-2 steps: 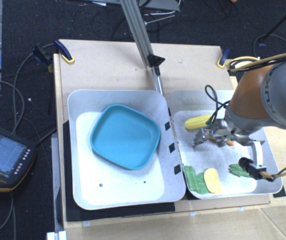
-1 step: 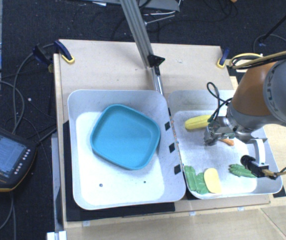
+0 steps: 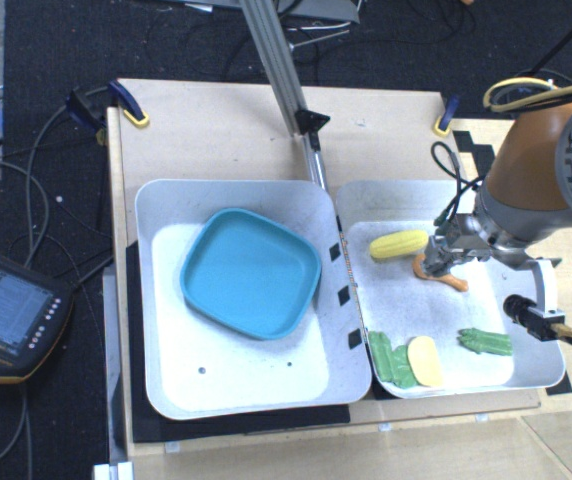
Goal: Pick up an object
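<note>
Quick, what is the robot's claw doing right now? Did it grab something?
Gripper: down in the right bin, right over the orange toy beside the yellow corn. Cannot tell if it has grabbed anything.

A robotics lab: a plywood desk clamped at its corners stands on dark carpet, with loose cables and a handheld control pendant alongside.
</note>
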`<state>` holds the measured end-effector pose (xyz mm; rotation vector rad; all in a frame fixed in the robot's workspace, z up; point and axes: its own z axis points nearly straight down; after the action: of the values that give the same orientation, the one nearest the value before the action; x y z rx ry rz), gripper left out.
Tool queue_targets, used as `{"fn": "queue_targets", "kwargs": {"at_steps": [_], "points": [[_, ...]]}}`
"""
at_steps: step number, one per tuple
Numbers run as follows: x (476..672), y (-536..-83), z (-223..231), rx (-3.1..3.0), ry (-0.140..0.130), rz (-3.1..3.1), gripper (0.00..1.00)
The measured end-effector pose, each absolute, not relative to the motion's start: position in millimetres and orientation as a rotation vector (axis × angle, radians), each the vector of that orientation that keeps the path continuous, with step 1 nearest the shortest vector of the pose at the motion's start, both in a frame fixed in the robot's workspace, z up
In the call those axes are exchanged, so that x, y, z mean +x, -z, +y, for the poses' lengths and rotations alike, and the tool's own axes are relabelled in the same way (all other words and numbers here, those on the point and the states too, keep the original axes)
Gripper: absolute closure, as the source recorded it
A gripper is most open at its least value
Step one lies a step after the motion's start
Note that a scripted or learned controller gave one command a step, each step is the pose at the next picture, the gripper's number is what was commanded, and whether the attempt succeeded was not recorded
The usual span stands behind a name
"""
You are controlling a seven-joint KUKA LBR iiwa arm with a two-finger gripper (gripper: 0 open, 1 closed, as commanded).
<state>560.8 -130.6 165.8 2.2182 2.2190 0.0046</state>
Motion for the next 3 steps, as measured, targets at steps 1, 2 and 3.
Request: {"fn": "queue_targets", "kwargs": {"at_steps": [1, 2, 3], "points": [[561.6, -202, -131, 2.219, -0.003, 2.22, 1.0], [581.8, -214, -89, 2.217, -0.002, 2.226, 1.0], [602.6, -225, -34, 2.216, -0.002, 2.227, 1.0]]}}
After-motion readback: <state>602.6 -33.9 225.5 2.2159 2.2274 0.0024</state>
